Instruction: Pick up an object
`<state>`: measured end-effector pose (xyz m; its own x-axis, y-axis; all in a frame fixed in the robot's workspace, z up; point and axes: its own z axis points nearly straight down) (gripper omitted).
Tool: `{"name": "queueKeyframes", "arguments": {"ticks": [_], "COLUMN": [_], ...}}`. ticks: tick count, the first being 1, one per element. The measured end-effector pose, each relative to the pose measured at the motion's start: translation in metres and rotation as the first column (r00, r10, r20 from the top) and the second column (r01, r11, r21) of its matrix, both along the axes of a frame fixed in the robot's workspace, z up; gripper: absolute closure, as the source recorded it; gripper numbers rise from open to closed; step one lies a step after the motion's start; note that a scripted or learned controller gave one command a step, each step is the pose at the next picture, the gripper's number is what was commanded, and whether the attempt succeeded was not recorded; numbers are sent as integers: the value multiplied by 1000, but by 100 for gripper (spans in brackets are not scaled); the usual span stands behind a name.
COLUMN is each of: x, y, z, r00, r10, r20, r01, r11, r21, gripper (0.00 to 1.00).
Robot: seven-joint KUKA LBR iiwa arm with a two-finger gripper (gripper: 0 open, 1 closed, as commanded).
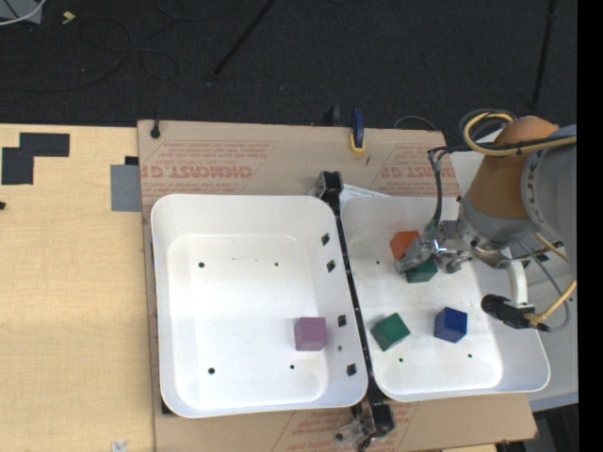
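The end effector [431, 255] sits low inside the right bin [513, 370], in that bin's upper middle part, with the grey arm [551, 191] and its orange band [504, 172] rising behind it toward the view's right. Whether it is spread or pressed together cannot be told from this slanted view: its metal parts blur into the blocks beneath it. Right at its tip lie two blocks close together: an orange block [404, 244] just to its left, and a dark green block [420, 271] directly under and slightly below it. The dark green block appears to touch the tip, but a grip on it cannot be confirmed.

Farther below the end effector, toward the near edge of the same bin, rest a brighter green block [389, 330], down and to the left, and a blue block [451, 324], almost straight down. These two lie apart from each other and well apart from the tip.

Well to the left of the end effector, across the black divider [341, 271] between the bins, the left bin [188, 243] holds a purple block [310, 333] in its lower right part. Both bins rest on a cardboard sheet [245, 163] on the table [66, 299].
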<state>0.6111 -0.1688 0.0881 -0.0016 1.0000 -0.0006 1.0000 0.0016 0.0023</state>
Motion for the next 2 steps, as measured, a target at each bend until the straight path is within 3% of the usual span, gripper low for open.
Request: {"name": "queueKeyframes", "arguments": {"ticks": [1, 2], "x": [-2, 30], "y": [-1, 65], "z": [11, 2], "r00": [1000, 1000], "r10": [-5, -1], "r20": [-4, -28], "r01": [5, 1], "r11": [1000, 1000], "r21": [2, -4], "gripper": [100, 100]}}
